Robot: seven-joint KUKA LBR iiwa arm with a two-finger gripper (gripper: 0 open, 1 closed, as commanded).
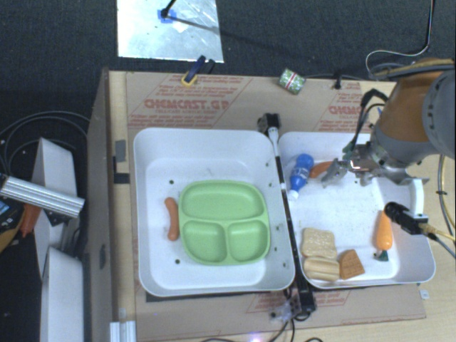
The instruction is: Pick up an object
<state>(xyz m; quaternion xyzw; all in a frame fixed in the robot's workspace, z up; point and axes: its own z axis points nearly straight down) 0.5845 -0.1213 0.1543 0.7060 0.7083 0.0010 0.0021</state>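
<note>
I'm over the right bin [417, 266], pincer [347, 168] hanging above its far side, and I read this as the approach step: nothing is lifted yet. The pincer looks spread fairly wide, with nothing between its prongs. Just beside it, toward the divider between the bins, lies the blue bottle [299, 172], and between the bottle and my pincer pokes a small orange piece [322, 167], which I can't identify for sure. Either could be my target; the bottle is the nearest solid thing.

My guess at the next move: shift a little toward the bottle, drop straight down, and close across its narrow body. It lies tilted against the bin wall, so it may roll or wedge.

Counting what's in the right bin: one blue bottle, one small orange piece, one carrot [384, 234] on the bin's outer side, and three bready pieces near its front edge, namely a pale cracker [318, 242], a bread roll [321, 268] and a brown toast slice [350, 263].

In the left bin [153, 148], beyond the divider: one green divided plate [224, 219] and one sausage [171, 218] just beside it.
</note>
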